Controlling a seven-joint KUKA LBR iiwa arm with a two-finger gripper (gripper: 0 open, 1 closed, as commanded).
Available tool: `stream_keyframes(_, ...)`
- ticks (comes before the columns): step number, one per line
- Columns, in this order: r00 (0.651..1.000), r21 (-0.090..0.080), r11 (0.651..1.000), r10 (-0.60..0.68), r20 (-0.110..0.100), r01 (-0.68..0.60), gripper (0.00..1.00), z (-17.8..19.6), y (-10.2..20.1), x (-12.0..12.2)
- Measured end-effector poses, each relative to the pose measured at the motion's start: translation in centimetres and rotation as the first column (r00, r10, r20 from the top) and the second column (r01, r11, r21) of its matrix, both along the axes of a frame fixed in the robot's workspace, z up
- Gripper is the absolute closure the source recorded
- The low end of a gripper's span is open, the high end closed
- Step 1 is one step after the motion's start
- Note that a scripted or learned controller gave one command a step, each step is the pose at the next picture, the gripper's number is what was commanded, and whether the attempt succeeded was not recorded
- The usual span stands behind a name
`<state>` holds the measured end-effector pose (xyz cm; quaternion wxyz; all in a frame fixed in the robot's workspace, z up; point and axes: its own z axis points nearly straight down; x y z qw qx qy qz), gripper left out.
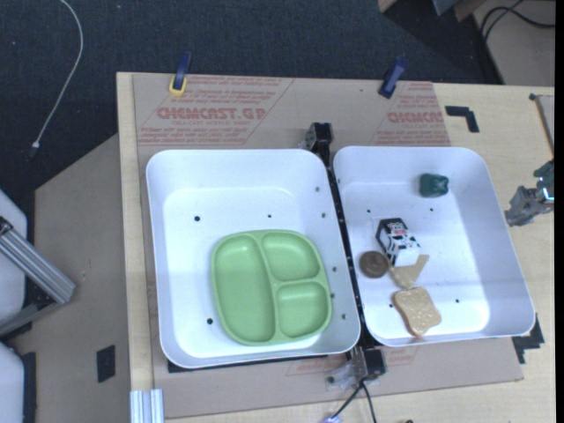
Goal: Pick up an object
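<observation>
Toast slice (417, 311) (binned); gripper (531, 199) hovers beyond rim.

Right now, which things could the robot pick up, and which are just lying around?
Could be picked up, all in the right bin:
green lump
black and white toy
brown disc
toast slice
tan wedge

Just lying around:
green divided plate in the left bin
yellow clip
blue clip
</observation>
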<state>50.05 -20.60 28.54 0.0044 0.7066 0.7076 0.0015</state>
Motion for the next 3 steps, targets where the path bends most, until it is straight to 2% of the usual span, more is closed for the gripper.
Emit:
stream_keyframes(1, 1.0, 0.006, 1.0, 0.005, -0.008, -0.005, 1.0, 0.3, 4.9, 0.1)
stream_keyframes(2, 1.0, 0.007, 1.0, 0.005, -0.01, -0.005, 1.0, -0.8, 10.1, 1.3)
stream_keyframes(3, 1.0, 0.005, 1.0, -0.001, -0.01, 0.001, 1.0, -2.5, 15.5, 0.9)
